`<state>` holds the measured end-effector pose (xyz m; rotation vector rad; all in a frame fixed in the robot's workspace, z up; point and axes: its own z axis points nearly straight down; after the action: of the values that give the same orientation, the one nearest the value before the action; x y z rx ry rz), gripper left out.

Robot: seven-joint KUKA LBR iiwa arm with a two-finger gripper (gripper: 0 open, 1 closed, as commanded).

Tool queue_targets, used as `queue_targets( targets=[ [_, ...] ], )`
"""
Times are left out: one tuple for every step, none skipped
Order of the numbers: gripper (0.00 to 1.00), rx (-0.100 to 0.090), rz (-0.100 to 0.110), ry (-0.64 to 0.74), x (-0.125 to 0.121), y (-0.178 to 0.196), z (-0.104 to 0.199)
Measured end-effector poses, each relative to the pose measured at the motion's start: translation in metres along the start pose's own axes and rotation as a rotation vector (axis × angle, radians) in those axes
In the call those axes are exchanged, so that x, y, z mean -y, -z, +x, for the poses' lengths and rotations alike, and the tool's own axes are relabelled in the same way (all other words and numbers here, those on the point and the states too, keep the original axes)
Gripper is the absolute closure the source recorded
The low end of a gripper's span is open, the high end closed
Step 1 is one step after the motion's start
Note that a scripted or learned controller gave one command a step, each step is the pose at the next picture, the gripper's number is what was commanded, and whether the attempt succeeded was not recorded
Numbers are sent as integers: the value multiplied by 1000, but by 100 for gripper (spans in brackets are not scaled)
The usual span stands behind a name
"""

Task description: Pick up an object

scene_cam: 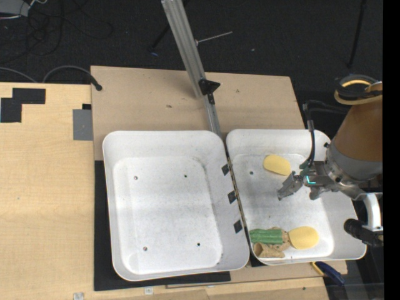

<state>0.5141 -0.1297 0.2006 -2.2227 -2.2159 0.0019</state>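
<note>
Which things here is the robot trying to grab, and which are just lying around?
For the job:
- hand, over the right bin
- yellow piece near the hand
- second yellow piece at the bin's front
- green toy
- tan piece under the green toy

Just lying about:
- left bin
- metal rail behind the bins

The arm (365,136) is cut off at the right edge. A tan lump (271,250) lies partly under the green toy (267,235), perhaps another toy; too small to tell.
</note>
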Motion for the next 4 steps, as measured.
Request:
queue_targets(
  targets=[
    [0,-1,7,2,1,-64,-1],
    [0,1,-2,1,0,-110,-1],
    [100,0,-2,-4,0,-98,-2],
    [100,1,-4,-4,10,-47,-4]
  ],
)
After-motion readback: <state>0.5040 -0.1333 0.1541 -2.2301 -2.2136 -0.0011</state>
